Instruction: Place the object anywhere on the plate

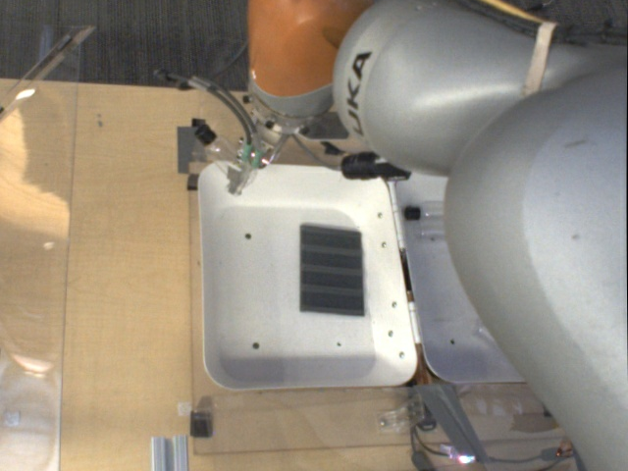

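At the bin's far corner: the fingers [241,169] hang from the grey arm [422,77], below its orange band [289,37], right over the rim of the white bin [231,312].
Fingers: too small and too tangled in cables to tell whether they are spread or closed; nothing can be made out between them.
Dark ribbed block [332,269]: apparently the task's object, it lies flat on the bin floor, well apart from the fingers, toward the bin's middle and the arm's side.
Long axis: runs from the fingers' end of the bin toward the near rim, roughly parallel to the bin's side walls; the ribs cross it at right angles. Neither end looks different from the other.
Why so placed: lying flat and square to the walls, the block has free floor on all sides, so the fingers would probably straddle its short width.
Second bin [442,346]: beyond the block from the fingers, mostly covered by the arm.
Plate: cannot tell which surface is meant.
Tabletop [118,292]: light wood.
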Robot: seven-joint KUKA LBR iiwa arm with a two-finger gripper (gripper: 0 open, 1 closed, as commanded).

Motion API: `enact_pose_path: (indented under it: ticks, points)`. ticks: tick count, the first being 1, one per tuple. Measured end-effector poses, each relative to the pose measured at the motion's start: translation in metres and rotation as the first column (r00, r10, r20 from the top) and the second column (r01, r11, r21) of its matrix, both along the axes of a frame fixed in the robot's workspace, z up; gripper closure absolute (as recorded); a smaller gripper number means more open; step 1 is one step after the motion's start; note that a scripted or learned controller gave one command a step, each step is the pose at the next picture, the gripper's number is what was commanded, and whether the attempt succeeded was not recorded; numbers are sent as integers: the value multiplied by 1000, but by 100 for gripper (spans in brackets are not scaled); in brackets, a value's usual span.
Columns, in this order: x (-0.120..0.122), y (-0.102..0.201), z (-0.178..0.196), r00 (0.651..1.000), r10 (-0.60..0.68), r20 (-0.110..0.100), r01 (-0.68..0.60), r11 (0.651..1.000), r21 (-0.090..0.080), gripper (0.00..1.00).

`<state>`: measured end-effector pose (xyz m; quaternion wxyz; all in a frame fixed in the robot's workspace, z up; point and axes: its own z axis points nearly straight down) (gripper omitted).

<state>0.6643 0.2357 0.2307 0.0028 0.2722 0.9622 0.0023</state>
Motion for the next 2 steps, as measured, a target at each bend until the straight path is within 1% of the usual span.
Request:
enact_pose_path:
  ticks: [1,2]
  points:
    - [2,1,13,1000,2,8,-2,1000,4,100]
    - [-12,0,-85,974,-227,-4,227,974,0,100]
